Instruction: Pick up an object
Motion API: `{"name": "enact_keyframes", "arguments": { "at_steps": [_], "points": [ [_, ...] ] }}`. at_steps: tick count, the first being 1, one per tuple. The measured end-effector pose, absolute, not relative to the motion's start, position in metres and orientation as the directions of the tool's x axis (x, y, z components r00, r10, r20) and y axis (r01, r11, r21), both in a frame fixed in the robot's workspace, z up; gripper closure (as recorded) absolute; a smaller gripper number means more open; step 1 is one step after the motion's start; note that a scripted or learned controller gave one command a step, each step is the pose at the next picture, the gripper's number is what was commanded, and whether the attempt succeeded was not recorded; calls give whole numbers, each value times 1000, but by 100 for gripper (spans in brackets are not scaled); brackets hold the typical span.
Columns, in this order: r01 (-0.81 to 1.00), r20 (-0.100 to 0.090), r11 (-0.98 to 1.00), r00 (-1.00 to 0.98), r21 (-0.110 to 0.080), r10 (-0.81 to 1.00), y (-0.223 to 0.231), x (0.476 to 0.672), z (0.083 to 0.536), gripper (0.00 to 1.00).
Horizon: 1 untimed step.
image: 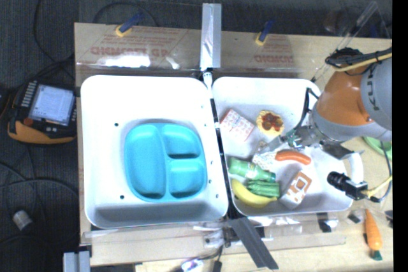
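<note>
Nearest to the camera, along the front wall of the right bin [268, 87], lies a banana [250, 195], and a green bottle [254, 171] lies on its side just behind it, touching it. Beside the banana, toward the front right corner of this bin, a small white and orange carton [296, 186] stands tilted. Behind the carton an orange sausage [293, 157] lies across the middle of the bin. Next to the sausage, on its far side, the gripper [294, 137] is low inside the bin, near the right wall. How far its fingers are apart I cannot tell, and I see nothing clearly between them. A crumpled clear wrapper [266, 151] lies just left of the gripper. Farther back, a white card with red print [236, 125] lies near the wall between the two bins, and a small round pizza toy [270, 121] lies beside it, toward the far wall.

At the middle of the left bin [102, 95] rests a blue tray [165, 160] with three compartments. On the bench, outside the right bin at the front right corner, lies a carrot [373, 234].
</note>
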<state>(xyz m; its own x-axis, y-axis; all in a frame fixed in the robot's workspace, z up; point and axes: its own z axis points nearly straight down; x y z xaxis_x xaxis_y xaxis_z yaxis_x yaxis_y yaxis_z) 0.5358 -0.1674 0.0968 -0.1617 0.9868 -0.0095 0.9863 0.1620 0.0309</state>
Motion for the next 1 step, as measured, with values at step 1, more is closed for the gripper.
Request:
{"name": "enact_keyframes", "arguments": {
  "at_steps": [1],
  "points": [
    [995,1,101,-101,20,995,-198,552,96,0]
  ]
}}
